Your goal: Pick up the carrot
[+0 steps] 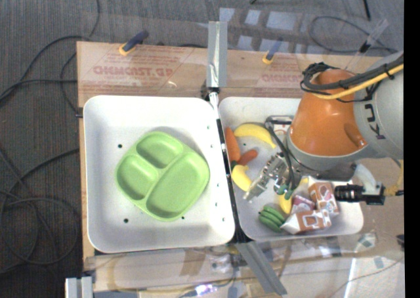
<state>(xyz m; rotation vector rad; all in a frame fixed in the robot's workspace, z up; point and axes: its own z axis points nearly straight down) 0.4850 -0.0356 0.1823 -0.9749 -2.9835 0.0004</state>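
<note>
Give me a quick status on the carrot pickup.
End effector low in the right bin, nothing seen held. Carrot at the bin's left wall, untouched. Banana right beside the carrot, other toy food close by.

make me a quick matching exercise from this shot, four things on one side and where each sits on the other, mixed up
Things
1. green divided plate
2. carrot
3. banana
4. gripper

Places
A. along the right bin's left wall, next to the divider between the bins
B. in the middle of the left bin
C. over the middle of the right bin, above the pile of toy food
D. near the right bin's far edge, just right of the carrot

Pairs: 1-B, 2-A, 3-D, 4-C
</note>
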